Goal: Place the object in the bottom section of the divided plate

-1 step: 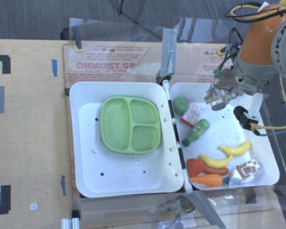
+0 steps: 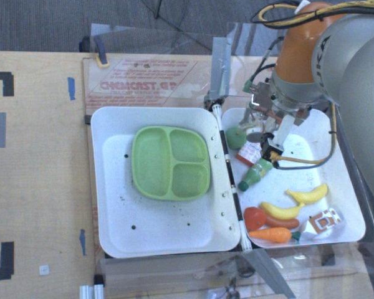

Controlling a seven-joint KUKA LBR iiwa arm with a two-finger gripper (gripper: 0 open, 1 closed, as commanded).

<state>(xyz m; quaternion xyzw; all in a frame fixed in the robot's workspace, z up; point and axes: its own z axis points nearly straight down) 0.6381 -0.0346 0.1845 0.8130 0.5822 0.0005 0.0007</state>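
A light green divided plate (image 2: 136,167) lies in the left white bin (image 2: 106,185), with one long section on its left and two smaller ones on its right. All three sections are bare. My gripper (image 2: 262,128) hangs low over the top left corner of the right bin (image 2: 340,167). It is just above a round green toy (image 2: 236,137), a red and white packet (image 2: 249,152) and a small green bottle (image 2: 254,175). Nothing can be seen held in it.
The right bin's lower half holds two yellow bananas (image 2: 308,194), a red pepper (image 2: 255,217), a carrot (image 2: 271,235) and a white box with orange print (image 2: 325,220). The divider wall (image 2: 227,173) runs between the bins. A cable (image 2: 302,162) loops below the wrist.
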